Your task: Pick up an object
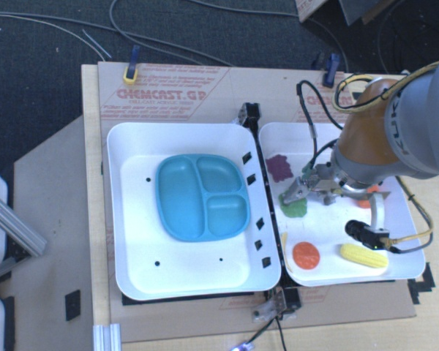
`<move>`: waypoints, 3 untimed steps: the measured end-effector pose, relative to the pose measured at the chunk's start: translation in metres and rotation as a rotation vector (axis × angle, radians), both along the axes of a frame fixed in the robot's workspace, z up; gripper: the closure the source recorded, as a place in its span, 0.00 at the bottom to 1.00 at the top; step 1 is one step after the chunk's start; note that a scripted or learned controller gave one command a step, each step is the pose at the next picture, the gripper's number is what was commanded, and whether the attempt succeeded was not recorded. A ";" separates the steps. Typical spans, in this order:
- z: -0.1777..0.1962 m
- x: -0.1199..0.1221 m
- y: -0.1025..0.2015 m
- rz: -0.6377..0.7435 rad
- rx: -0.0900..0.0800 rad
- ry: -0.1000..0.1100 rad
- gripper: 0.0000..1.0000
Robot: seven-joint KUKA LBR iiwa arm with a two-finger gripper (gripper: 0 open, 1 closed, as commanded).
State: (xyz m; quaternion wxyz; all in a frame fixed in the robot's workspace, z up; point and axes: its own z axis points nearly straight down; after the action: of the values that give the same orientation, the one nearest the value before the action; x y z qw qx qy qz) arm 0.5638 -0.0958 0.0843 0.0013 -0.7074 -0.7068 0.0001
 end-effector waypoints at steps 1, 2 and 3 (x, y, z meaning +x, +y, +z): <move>0.014 0.002 0.000 0.000 0.000 -0.006 1.00; 0.057 -0.001 -0.001 0.001 -0.002 -0.005 1.00; 0.115 0.008 -0.007 0.002 -0.003 -0.009 1.00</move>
State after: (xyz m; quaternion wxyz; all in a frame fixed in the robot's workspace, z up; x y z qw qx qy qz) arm 0.5717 -0.1029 0.1998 -0.0029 -0.7069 -0.7073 -0.0020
